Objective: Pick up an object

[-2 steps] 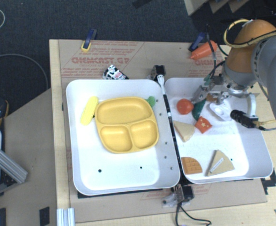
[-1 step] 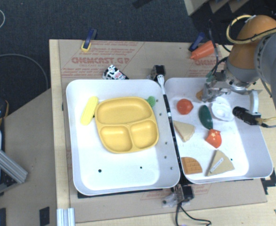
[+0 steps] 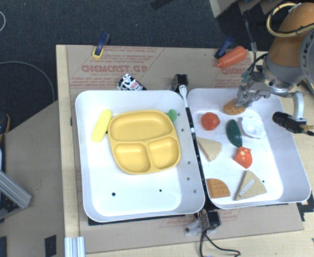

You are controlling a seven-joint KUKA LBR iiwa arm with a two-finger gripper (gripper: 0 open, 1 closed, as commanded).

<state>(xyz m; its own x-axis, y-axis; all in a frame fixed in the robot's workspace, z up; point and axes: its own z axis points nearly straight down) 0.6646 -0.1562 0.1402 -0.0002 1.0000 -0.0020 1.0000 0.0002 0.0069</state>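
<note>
My gripper (image 3: 245, 98) hangs over the far edge of the right bin (image 3: 292, 165), right above a round tan cookie (image 3: 232, 108). Its fingertips sit at the cookie's right side; whether they touch it is unclear. Spread over the same bin are a red tomato (image 3: 210, 121), a dark green pepper (image 3: 233, 132), a white lump (image 3: 252, 126), a red strawberry-like piece (image 3: 243, 156), a pale cheese wedge (image 3: 210, 148), a brown bread slice (image 3: 218, 188) and a tan sandwich wedge (image 3: 249, 186).
The left bin (image 3: 141, 197) holds a yellow divided plate (image 3: 143, 141), a yellow corn-like piece (image 3: 101, 125) and a small green item (image 3: 172, 114) behind the plate. An orange clamp (image 3: 231, 57) and a black-and-white object (image 3: 129, 82) lie beyond the bins on the bench.
</note>
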